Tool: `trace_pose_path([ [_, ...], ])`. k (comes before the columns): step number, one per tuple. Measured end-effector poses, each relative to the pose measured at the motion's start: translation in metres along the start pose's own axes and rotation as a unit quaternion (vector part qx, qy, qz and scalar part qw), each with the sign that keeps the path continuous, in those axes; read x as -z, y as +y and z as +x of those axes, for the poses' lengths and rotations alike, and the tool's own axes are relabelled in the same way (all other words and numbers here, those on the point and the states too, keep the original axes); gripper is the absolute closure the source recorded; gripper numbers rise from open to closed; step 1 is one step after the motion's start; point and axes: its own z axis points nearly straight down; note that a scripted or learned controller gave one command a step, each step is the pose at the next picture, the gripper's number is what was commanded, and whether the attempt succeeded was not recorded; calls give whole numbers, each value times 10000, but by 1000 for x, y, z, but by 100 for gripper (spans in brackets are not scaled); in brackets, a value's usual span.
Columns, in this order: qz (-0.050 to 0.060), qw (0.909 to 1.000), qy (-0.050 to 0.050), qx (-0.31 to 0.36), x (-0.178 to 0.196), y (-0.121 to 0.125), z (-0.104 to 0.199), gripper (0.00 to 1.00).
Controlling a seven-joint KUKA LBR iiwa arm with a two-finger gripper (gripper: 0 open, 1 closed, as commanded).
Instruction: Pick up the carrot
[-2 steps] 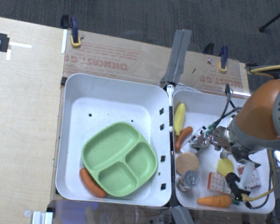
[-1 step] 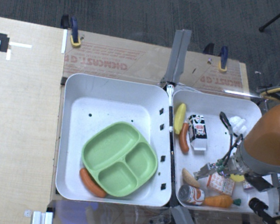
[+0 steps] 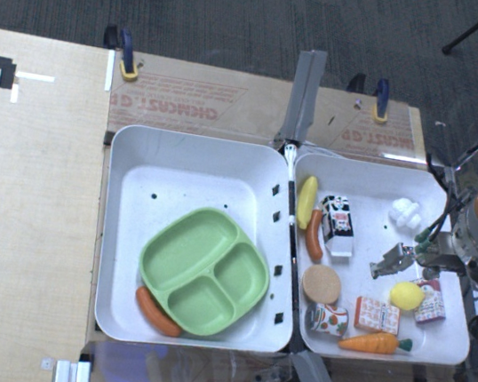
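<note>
Carrot (image 3: 370,342) lies flat at the lower edge of the right bin (image 3: 452,350), leafy end pointing right, close to the front wall. Just left of it a small printed can (image 3: 327,319); above it a red-white carton (image 3: 378,315) and a lemon (image 3: 406,296). My jaws (image 3: 393,260) hang mid-bin, above and apart from the carrot, nothing between them; spread looks slight, can't tell exactly. Step: approach, grasp not yet made. Next move, I judge: shift toward frame bottom, descend, close across the carrot's width. Tight spot: wall below, carton above, can to the left. Left bin (image 3: 127,213) holds a green plate (image 3: 205,270) and a sausage (image 3: 157,311).
</note>
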Motion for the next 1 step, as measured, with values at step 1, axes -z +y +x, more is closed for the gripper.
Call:
trace_pose_path([
  [1,2,9704,10,2417,-121,-2,-13,0],
])
